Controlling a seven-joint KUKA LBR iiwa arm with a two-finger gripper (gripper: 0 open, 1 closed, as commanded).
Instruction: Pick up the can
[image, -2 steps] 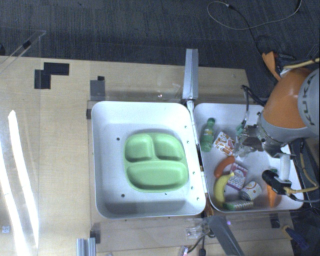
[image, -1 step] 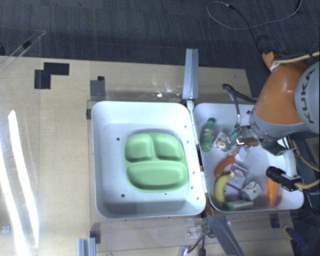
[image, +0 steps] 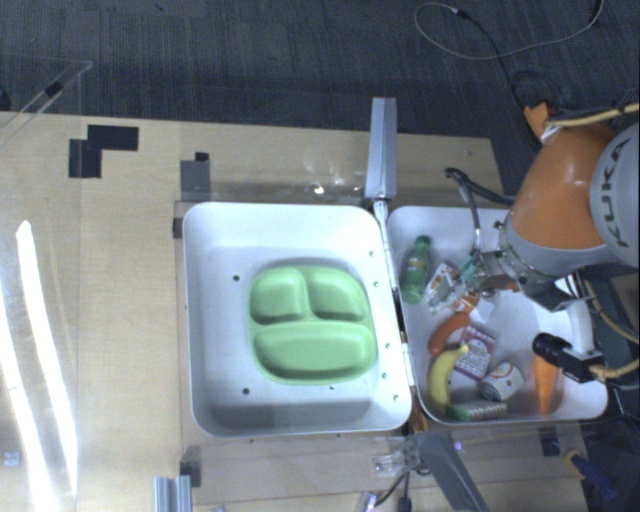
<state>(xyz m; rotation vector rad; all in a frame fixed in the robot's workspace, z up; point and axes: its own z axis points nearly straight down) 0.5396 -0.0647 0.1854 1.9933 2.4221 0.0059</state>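
Observation:
What looks like the can (image: 500, 381), small with a pale label, lies near the front of the right bin (image: 585, 405), between a pink box (image: 476, 352) and an orange carrot-shaped piece (image: 543, 386). My gripper (image: 478, 277) hangs low over the middle of that bin, well behind the can, close to a crinkled packet (image: 440, 286). The arm's orange band (image: 560, 190) rises behind it.
A green bottle (image: 415, 262) lies at the right bin's left wall. A banana (image: 442, 376), an orange piece (image: 450, 331) and a green item (image: 477, 410) crowd the front left. The left bin (image: 210, 300) holds a green divided tray (image: 310, 323).

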